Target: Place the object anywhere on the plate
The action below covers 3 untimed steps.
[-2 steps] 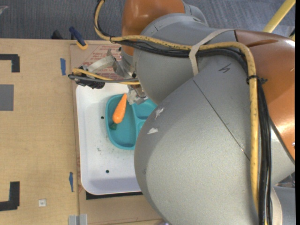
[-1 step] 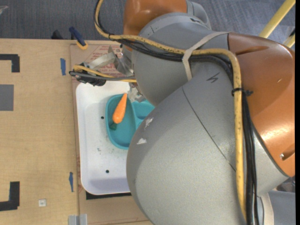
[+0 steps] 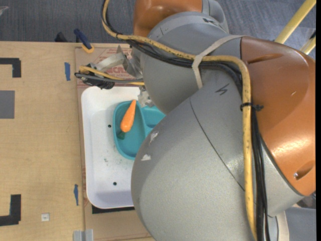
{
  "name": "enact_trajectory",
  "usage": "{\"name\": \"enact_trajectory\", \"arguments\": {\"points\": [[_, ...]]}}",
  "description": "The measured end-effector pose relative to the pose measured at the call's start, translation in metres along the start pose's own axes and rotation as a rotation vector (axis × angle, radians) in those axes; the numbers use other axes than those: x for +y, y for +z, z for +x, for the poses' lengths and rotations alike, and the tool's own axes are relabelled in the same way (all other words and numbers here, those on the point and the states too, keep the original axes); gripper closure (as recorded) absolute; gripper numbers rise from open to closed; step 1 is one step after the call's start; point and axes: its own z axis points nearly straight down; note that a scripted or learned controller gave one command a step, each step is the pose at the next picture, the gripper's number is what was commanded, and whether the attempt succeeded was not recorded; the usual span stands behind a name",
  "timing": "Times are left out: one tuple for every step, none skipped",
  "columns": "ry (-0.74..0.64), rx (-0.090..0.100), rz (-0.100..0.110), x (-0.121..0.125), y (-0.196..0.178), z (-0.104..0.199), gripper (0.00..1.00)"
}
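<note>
Carrot (image 3: pixel 128 116): orange, with a dark green stub at its lower end, lying at a slant on the teal plate (image 3: pixel 124 143), wholly within the plate's rim as far as can be seen.

Camera view, items:
- Plate: sits in the white bin (image 3: pixel 95 149), toward the bin's upper right; its right part is hidden under the arm.
- Arm (image 3: pixel 200 134): grey with orange bands, covering most of the bin's right side.
- Gripper: whether apart or together cannot be told.
- Table (image 3: pixel 40 134): tan, with black corner marks and blue tape tabs along the bin's left edge.

Risks, judged:
- The carrot's top end lies just beside the arm, so any sweep could nudge it.
- Being round, it could then roll off the plate into the bin.
</note>
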Motion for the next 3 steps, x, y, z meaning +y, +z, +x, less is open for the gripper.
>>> {"name": "enact_trajectory", "arguments": {"points": [[0.101,-0.012,-0.001,0.0058,0.1181,0.0085,1.00],[0.102,-0.005,0.000,0.0059,0.1141,0.0103,0.00],[0.102,-0.005,0.000,0.0059,0.1141,0.0103,0.00]]}}
